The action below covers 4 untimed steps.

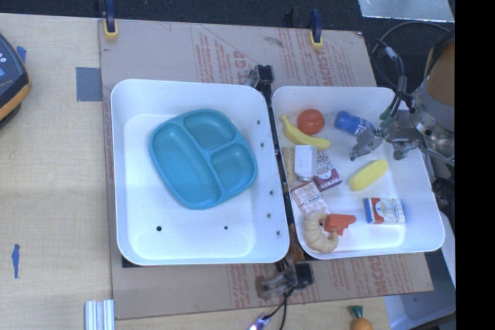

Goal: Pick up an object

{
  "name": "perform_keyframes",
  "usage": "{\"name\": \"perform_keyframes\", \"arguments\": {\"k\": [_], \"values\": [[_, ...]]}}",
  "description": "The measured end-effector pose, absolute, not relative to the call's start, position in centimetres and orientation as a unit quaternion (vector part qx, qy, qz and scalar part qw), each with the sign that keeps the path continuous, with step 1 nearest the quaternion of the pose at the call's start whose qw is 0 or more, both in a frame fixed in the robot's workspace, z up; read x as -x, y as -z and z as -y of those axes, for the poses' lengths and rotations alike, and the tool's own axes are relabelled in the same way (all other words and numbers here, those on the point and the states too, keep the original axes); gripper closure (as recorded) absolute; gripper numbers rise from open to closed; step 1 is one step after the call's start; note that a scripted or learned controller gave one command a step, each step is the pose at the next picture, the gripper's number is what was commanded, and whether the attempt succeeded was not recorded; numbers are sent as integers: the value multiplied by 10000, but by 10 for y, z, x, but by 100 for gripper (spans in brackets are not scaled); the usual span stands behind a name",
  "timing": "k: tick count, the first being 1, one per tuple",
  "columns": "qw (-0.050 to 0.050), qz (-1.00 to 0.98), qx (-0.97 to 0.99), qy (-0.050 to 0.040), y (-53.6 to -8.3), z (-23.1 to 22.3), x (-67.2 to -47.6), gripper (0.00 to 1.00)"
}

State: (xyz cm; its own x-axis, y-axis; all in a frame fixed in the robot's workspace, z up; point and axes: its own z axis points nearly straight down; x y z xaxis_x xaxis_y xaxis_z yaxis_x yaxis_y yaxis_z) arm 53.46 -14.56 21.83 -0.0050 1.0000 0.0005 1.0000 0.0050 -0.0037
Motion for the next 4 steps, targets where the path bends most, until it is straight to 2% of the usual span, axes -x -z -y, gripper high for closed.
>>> {"name": "perform_keyframes", "arguments": {"k": [1,2,3,4], "values": [[19,7086,7056,-18,-132,108,-493,0],[9,7091,7051,-14,-100,93,-552,0],[2,7096,7046,-23,-111,95,-552,100],[10,7087,7055,-4,-192,37,-551,100]]}}
